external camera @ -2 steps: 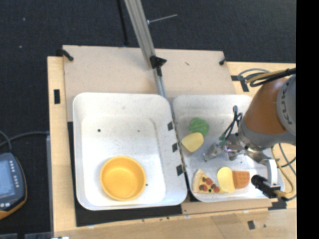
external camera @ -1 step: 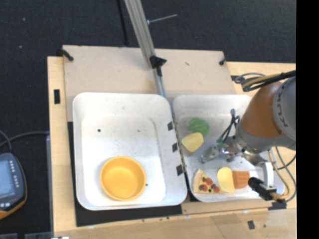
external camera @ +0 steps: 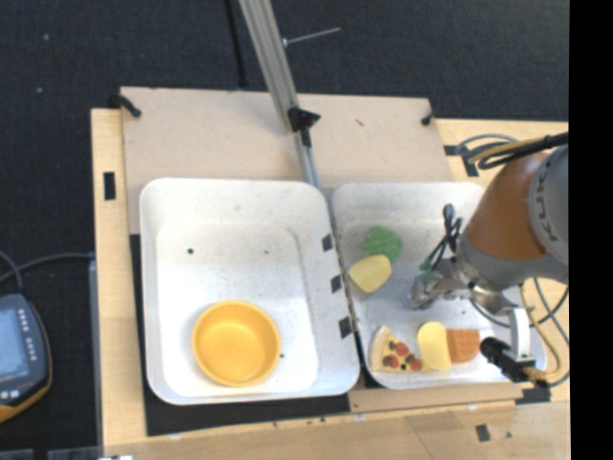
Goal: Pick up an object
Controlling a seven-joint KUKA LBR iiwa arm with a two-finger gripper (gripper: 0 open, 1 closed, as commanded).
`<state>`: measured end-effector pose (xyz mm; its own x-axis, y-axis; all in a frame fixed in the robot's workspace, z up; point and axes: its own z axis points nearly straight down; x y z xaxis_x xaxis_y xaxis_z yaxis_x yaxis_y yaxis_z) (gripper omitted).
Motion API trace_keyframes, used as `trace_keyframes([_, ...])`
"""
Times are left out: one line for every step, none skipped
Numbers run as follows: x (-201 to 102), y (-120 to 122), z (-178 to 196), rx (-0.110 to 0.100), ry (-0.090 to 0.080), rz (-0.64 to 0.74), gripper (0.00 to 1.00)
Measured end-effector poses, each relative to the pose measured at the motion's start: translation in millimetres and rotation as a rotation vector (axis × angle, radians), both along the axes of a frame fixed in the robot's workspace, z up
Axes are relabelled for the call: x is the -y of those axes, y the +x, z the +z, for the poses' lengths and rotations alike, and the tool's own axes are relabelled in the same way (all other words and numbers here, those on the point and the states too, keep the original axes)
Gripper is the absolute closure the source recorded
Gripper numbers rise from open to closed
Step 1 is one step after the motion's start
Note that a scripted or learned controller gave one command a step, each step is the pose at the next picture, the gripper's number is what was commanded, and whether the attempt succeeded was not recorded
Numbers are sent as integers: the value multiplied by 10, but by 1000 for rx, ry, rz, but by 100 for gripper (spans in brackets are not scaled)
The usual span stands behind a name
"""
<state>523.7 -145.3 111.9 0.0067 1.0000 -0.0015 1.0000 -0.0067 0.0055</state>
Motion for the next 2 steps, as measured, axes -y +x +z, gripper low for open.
trace_keyframes([-22, 24, 438, 1, 0, 10, 100])
trace_keyframes([7, 39, 1045, -3, 0, 10, 100])
